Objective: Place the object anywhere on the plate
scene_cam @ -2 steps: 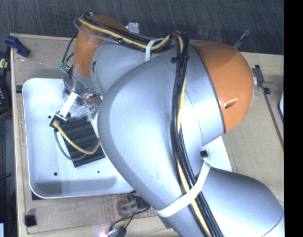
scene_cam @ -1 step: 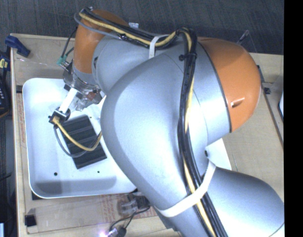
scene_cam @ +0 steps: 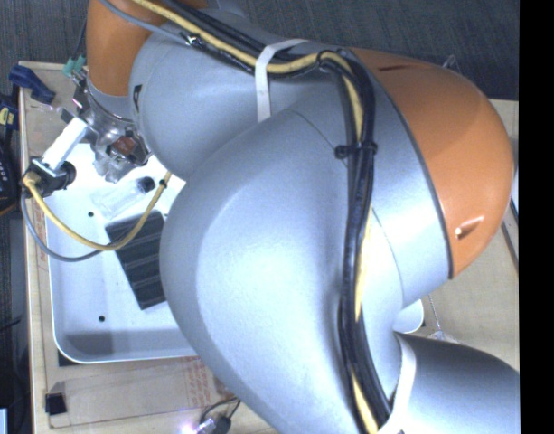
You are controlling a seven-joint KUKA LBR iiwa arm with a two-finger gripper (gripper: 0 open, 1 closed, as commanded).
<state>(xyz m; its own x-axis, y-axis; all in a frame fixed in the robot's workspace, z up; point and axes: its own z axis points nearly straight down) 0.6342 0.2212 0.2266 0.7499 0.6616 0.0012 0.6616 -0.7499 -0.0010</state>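
Hovering gripper low over left white bin, arm hogging most of the view. Can't tell finger state. Dark ribbed slab, maybe the object, lying just below it. Best dropping straight, centring on slab before closing.
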